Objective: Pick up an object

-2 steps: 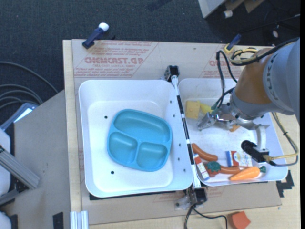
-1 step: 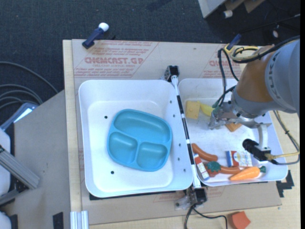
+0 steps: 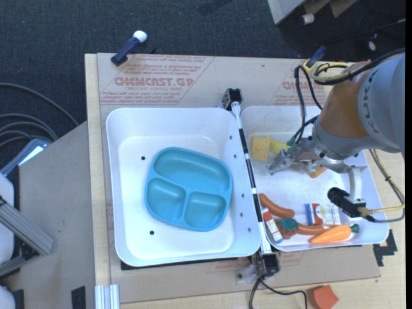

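grey arm (image 3: 360,108) low over right bin (image 3: 283,116)

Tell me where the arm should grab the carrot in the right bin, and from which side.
Grip the carrot across its thick middle, coming straight down from above. It lies flat along the right bin's near edge, orange body running left to right with its green end beside the hot dog, so jaws closing across its short width probably fit best. The near wall leaves little room on that side.
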Robot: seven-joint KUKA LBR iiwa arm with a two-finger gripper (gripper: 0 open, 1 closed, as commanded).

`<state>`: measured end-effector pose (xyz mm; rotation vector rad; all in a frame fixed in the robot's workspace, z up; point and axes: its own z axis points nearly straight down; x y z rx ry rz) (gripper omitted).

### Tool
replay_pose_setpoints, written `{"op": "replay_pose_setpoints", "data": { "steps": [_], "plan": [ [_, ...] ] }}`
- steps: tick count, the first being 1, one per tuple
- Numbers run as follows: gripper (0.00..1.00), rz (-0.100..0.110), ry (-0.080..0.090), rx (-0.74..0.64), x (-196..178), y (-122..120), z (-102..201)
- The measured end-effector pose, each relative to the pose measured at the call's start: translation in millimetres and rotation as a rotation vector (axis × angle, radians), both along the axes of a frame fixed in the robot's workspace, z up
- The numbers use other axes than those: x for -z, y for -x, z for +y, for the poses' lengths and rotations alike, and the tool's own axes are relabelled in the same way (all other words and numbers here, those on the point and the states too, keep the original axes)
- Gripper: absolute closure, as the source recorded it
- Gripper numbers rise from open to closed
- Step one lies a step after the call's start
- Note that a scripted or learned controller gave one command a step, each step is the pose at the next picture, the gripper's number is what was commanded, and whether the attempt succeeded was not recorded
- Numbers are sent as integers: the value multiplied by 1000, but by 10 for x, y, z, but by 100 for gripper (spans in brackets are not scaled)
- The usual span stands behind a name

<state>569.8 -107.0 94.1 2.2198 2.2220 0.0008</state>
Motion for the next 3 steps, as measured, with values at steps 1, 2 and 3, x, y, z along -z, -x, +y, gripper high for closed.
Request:
{"op": "replay_pose_setpoints", "data": {
  "steps": [1,2,3],
  "plan": [
    [100,-1,0,0,-98,-3,2],
    [0,-1,0,0,-97,-3,3],
    [0,1,0,0,95,-495,-224]
  ]
}}
